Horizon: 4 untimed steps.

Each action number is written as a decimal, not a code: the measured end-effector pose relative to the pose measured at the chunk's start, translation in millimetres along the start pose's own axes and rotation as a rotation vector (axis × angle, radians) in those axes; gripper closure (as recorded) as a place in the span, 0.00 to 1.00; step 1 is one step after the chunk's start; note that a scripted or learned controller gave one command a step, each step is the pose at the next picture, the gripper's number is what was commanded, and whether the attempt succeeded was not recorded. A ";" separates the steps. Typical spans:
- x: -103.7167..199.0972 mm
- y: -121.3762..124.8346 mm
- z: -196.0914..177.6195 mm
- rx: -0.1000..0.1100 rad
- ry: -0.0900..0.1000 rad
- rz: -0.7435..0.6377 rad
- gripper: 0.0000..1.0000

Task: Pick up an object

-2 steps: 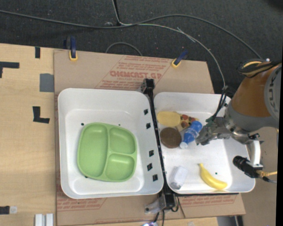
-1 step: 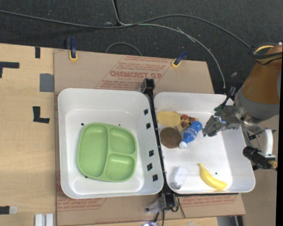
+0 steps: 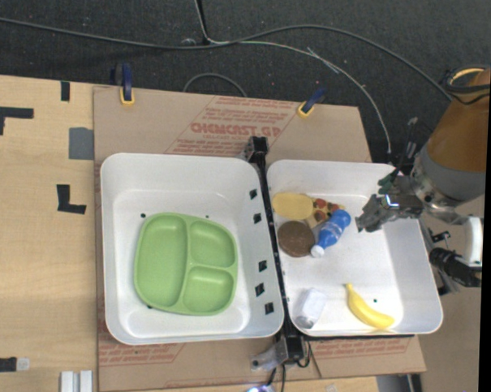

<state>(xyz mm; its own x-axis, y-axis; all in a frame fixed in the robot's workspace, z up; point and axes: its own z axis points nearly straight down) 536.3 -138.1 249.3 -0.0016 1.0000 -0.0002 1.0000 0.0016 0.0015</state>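
Dark metal at the jaws, hanging over the right-hand shallow white plastic bin, just beside the small blue plastic bottle with a white cap. Not showing clearly whether standing apart or together: cannot tell from this slant. Carrying nothing visibly.

Judging the step as the approach, with nothing picked yet. Treating the bottle as the nearest candidate: lying tilted on its side, cap end touching the flat brown round disc. Probably worth closing across the bottle's narrow width rather than along its length, and descending clear of the disc; being smooth and round, likely rolling or slipping if pinched off-centre.

Lying further left, near the dividing wall: a pale yellow rounded lump and some small red-and-brown pieces, too small for telling apart. Resting towards the near edge: a curved yellow banana, matte-looking, and a small whitish translucent cup-like thing.

Sitting in the left-hand white bin: a glossy green divided plate. Lying beneath both: a brown cardboard sheet on the surface.
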 end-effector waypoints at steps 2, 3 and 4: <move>103.7 -3.6 6.8 0.004 0.001 -0.004 1.00; 147.8 4.6 6.3 0.003 0.001 -0.003 1.00; 191.7 6.3 16.1 0.005 0.000 -0.004 1.00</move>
